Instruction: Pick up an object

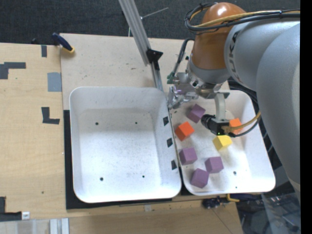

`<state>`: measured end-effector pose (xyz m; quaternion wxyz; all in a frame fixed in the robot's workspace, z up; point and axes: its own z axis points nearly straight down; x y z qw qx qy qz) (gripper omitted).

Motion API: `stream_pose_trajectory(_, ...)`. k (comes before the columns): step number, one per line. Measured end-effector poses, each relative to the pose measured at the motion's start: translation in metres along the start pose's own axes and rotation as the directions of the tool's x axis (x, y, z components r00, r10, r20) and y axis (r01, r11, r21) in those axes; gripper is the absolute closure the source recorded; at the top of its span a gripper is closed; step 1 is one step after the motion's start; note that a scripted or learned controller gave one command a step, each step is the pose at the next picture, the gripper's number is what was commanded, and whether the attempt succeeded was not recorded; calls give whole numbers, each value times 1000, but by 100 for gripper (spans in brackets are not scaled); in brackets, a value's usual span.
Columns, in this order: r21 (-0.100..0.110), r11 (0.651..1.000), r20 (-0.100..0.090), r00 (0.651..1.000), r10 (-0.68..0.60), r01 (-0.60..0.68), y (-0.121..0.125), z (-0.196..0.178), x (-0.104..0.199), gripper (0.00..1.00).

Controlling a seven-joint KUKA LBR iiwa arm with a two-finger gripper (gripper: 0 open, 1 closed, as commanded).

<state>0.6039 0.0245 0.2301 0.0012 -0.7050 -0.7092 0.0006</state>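
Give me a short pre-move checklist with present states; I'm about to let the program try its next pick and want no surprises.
1. Objects available in the right bin: ok; four purple blocks, an orange block and a yellow block lie there.
2. Pincer positioned over the right bin: ok; it sits at the bin's upper left corner, by the divider.
3. Pincer free of any load: cannot tell; its fingers are too small and cluttered to read.
4. A block directly under the pincer: not ok; the nearest purple block lies to its lower right.
5. Blocks spaced apart for a grasp: ok; most stand separate.
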Motion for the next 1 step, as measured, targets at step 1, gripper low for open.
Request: stream_pose_trajectory(1,0,1000,0,1000,-1,1,-4,3,53,100)
